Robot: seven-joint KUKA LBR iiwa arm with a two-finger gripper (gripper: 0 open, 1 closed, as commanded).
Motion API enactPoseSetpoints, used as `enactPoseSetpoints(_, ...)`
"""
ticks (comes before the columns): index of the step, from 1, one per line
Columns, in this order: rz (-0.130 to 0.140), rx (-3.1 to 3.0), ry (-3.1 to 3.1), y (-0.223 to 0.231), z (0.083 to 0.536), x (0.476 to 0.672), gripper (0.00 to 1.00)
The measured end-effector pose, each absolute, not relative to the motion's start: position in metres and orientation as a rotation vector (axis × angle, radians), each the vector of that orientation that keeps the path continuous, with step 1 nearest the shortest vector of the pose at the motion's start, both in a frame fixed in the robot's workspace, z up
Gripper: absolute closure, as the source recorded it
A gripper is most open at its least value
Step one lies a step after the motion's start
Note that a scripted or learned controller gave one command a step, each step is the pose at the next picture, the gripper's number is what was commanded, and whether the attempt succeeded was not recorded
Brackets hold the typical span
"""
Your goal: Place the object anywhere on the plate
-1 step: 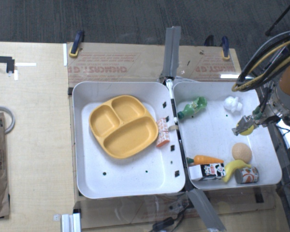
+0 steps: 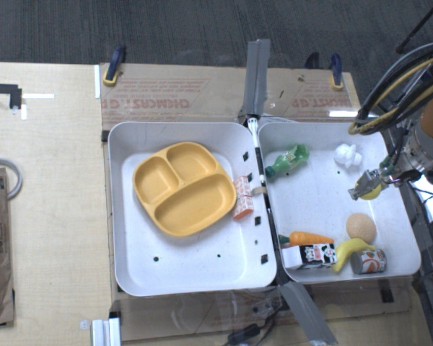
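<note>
Wooden bench under dark carpet, with two white bins side by side and a sheet of cardboard clipped behind them. Left bin has a yellow three-part plate sitting up toward its back half, and a small orange packet lies just off the plate's right edge, near the divider.

Right bin is where the clutter is: green bottle at the back left, crumpled white thing at the back, tan ball on the right, then along the front a carrot, milk carton, banana and a can all bunched together.

Gripper sits over the right bin's right side with a small yellow object at its tips. Looks like it's got it pinched, fingers closed round it, so the object is well apart from the plate.
</note>
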State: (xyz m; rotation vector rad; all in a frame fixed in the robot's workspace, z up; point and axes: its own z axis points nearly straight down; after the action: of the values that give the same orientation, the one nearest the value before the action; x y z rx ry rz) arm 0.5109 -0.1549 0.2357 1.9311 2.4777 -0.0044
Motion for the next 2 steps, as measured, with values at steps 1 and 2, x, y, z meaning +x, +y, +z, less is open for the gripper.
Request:
enactPoseSetpoints(1, -0.005, 2.025, 2.405, -0.087, 0.206, 0.477, 1.00)
enactPoseSetpoints(2, -0.006, 1.960, 2.456, -0.021, 0.190, 0.516, 1.00)
